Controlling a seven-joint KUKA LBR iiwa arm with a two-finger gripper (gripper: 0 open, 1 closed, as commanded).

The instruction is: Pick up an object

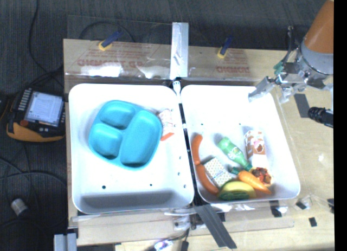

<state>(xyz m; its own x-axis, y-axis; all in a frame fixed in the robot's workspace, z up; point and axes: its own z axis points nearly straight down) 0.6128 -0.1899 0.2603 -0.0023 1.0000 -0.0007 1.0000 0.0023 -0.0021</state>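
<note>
White plastic forms both shallow bins. The left bin [87,190] holds a blue three-compartment tray [126,133], lying toward the upper half, with a small white and red item [166,121] just beside the tray's right edge. The right bin [227,103] carries its contents bunched in the lower half: a long orange sausage-shaped piece [196,160] curving along the left wall, a green bottle [232,151] lying tilted near the middle, a white packet with brown print [255,142] to its right, a checkered grey-white pack [218,172] below the bottle, a carrot [251,179] touching a dark red item [262,174], and a yellow-green fruit [236,189] at the near wall. The grey arm [320,44] with orange band enters from the right. Its gripper [267,88] sits over the right bin's upper right corner, well apart from the objects. Whether its fingers are apart or together cannot be told; nothing is seen between them.
</note>
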